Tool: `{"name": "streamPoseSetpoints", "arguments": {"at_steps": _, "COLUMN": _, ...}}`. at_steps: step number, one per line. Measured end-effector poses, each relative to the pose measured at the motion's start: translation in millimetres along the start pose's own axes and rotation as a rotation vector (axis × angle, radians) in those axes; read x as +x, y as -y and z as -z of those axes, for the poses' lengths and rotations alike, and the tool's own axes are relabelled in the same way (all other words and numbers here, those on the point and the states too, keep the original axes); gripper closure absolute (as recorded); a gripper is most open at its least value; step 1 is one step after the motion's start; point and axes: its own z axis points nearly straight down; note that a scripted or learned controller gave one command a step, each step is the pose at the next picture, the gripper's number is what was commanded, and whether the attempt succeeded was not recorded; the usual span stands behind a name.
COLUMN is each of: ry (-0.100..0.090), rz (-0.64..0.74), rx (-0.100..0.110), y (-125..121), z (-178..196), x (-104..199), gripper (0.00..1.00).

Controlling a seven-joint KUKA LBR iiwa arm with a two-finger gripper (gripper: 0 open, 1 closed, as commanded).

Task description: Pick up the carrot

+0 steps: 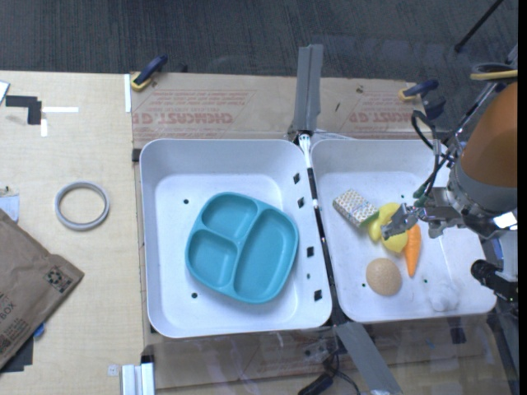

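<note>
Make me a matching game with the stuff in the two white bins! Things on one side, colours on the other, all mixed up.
Things:
1. carrot
2. divided plate
3. egg
4. banana

Colours:
A. yellow
B. tan
C. orange
D. turquoise blue

Pairs: 1-C, 2-D, 3-B, 4-A

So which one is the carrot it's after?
Look in the right-hand white bin, near its right side, just below the arm's tip. The carrot is the small orange tapered piece lying beside a yellow item; the egg-like ball nearby is tan and round.
</note>
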Motion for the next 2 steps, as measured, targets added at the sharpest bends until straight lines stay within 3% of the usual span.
{"name": "streamPoseSetpoints", "arguments": {"at_steps": 1, "ry": 0.000, "rz": 0.033, "rx": -0.002, "y": -11.8, "z": -105.5, "x": -47.8, "gripper": 0.00}}
{"name": "streamPoseSetpoints", "arguments": {"at_steps": 2, "ry": 0.000, "rz": 0.030, "rx": -0.002, "y": -11.8, "z": -96.8, "x": -48.0, "gripper": 1.00}}
